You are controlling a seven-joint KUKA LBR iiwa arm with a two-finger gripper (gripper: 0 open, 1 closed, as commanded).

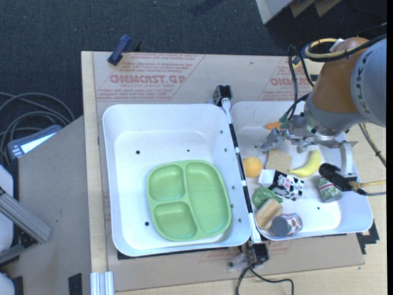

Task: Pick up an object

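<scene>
**Crowded right bin: a slip or a double grab is to be feared**

The gripper (pixel 287 141) is seen low over the far half of the right bin (pixel 350 217), just above a tan square (pixel 278 160) and a banana (pixel 308 163). Whether the claw is spread or pressed together cannot be told, and nothing is seen pinched in it. These two things are judged the likeliest to be picked.

The tan square lies flat on the bin floor, so it may be skated over rather than gripped. The banana is curved and lies just beside the square, so it could be pushed aside, or both could be caught at once. An orange ball (pixel 252 166) by the bin's left wall could be set rolling by a light touch. Toward the near left corner the things are packed close, so a descent there could land on one and jam.

Two bins are counted. In the left bin (pixel 129 158) one green plate (pixel 187 198) of three compartments is found. In the right bin ten things are counted:

- one tan square
- one banana
- one orange ball
- one small orange piece (pixel 273 126) by the far edge
- one white block (pixel 267 177)
- one black-and-white spotted toy (pixel 288 185)
- one green leafy piece (pixel 263 196)
- one bread-like roll (pixel 269 212)
- one grey-and-red item (pixel 287 224) at the near edge
- one small green container (pixel 328 191)
</scene>
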